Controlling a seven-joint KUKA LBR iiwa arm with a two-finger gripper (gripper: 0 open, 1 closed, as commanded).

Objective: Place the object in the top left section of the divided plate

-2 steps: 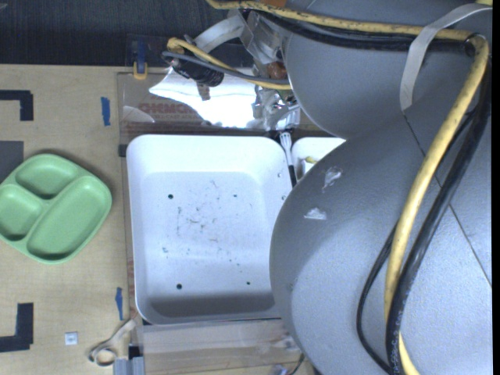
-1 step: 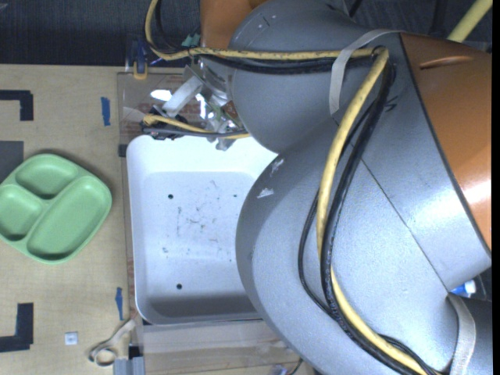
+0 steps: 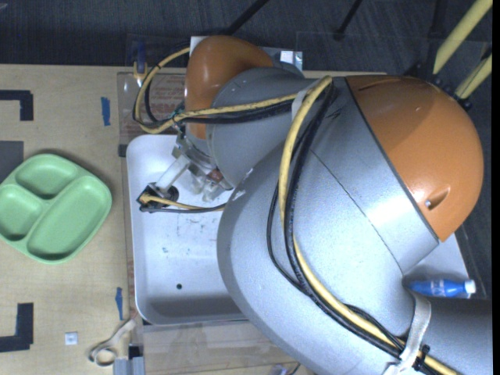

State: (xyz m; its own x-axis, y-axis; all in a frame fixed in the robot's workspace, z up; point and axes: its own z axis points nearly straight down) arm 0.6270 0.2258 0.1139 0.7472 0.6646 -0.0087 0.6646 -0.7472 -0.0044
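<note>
A pale green divided plate point(image 3: 105, 191) with three sections lies on the wooden bench at the far left, outside the bins. My gripper point(image 3: 197, 172) is low over the upper part of the left white bin point(image 3: 134, 241), mostly covered by the grey wrist and its orange band. A blue and white tube point(image 3: 442, 288) lies at the lower right, just past the arm's big grey link. Nothing can be seen at the gripper's tip. The plate is well to the left of the gripper.
The arm's bulk covers the right bin and much of the left one. Black tape marks point(image 3: 24, 105) and blue tape strips point(image 3: 105, 111) sit on the bench around the plate. A beige loop of strap point(image 3: 108, 350) lies near the bin's front corner.
</note>
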